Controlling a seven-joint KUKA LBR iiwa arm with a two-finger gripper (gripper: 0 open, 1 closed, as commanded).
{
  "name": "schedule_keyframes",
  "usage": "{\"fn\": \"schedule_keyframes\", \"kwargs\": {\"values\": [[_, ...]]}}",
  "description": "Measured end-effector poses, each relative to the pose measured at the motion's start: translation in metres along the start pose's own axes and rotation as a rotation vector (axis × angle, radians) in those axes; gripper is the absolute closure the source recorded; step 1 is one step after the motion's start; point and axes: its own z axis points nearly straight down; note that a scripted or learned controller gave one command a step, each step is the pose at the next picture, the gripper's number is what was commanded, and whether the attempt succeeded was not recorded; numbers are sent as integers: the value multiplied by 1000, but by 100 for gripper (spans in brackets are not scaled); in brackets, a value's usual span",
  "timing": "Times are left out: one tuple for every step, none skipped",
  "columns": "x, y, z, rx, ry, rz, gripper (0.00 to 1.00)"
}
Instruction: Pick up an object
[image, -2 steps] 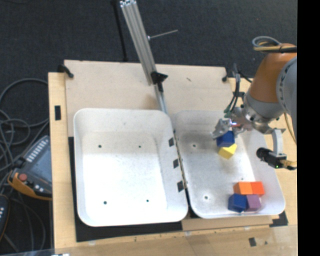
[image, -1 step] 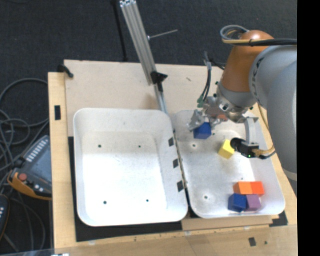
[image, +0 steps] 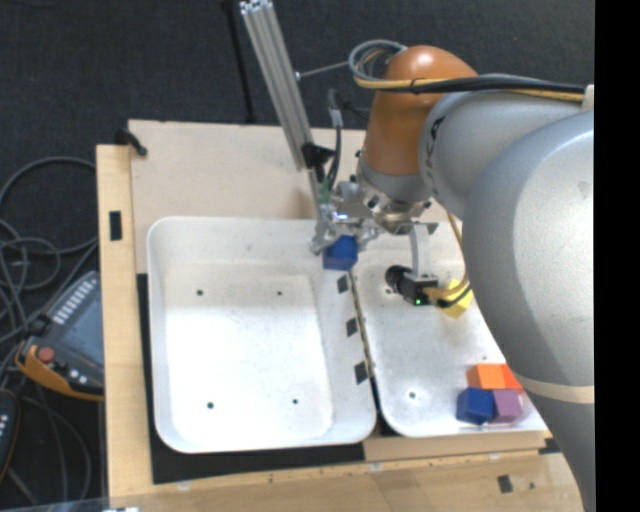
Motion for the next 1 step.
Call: {"fn": "schedule_keyframes", "kwargs": {"values": [[-9,-21,0,4,-5,11,100]]}}
